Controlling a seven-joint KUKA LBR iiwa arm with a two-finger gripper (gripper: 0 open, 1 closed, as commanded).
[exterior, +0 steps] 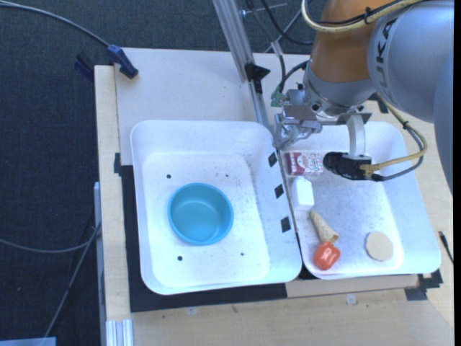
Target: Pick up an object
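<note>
My gripper (294, 137) hangs over the far left corner of the right bin (410, 193), just above a small red and white carton (303, 164). Nothing shows held in it. In front of the carton lies a white block (303, 192). Nearer the front are a tan cone (323, 226), a red pepper-like toy (326, 255) and a round tan disc (379, 246). A blue bowl (201, 213) sits alone in the left bin (155, 157).
A slanted metal pole (238, 42) rises behind the bins near the gripper. A black part with a yellow cable (349, 166) hangs off the wrist over the right bin. A blue clamp (121, 60) grips the bench's far left corner.
</note>
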